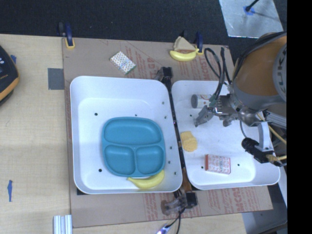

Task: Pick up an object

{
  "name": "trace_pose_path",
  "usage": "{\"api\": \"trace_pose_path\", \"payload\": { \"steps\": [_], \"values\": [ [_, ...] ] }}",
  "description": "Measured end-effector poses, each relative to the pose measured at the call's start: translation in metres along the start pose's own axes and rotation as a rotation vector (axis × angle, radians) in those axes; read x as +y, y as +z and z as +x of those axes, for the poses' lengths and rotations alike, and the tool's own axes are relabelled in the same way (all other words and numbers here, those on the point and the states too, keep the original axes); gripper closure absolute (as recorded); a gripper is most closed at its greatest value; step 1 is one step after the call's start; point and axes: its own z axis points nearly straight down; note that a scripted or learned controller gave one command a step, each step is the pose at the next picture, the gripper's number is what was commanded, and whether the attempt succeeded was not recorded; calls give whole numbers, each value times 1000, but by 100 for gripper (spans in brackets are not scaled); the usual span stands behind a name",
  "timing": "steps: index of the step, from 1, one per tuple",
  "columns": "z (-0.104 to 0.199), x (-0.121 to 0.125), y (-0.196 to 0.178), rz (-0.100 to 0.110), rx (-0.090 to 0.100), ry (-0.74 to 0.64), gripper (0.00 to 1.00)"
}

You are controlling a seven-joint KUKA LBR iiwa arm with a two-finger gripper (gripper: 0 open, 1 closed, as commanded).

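Note:
In the right bin [253, 179] lie a round yellow piece [188, 142] near the left wall, a small red and white packet [217, 164] toward the front, and a small grey cylinder [194, 100] at the back left. My gripper [213, 121] hangs over the bin's middle back, open, with its dark fingers [200, 118] spread and nothing between them. It is to the right of the grey cylinder and above and right of the yellow piece. The left bin [83, 111] holds a blue divided tray [132, 146] with a yellow banana [147, 181] at its front edge.
Behind the bins, on the brown mat, lie a yellow banana-shaped toy [184, 55] and a small patterned packet [122, 62]. A yellow and black device [6, 77] sits at the far left. Cables [217, 65] and the arm's body crowd the right bin's right side.

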Motion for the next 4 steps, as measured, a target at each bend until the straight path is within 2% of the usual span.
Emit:
{"api": "trace_pose_path", "payload": {
  "steps": [1,2,3,4],
  "values": [
    [-22,-72,77,3,1,3,0],
    [-22,-72,67,4,0,0,100],
    [-22,-72,67,4,0,-1,0],
    [-18,-70,98,-5,-4,6,0]
  ]
}}
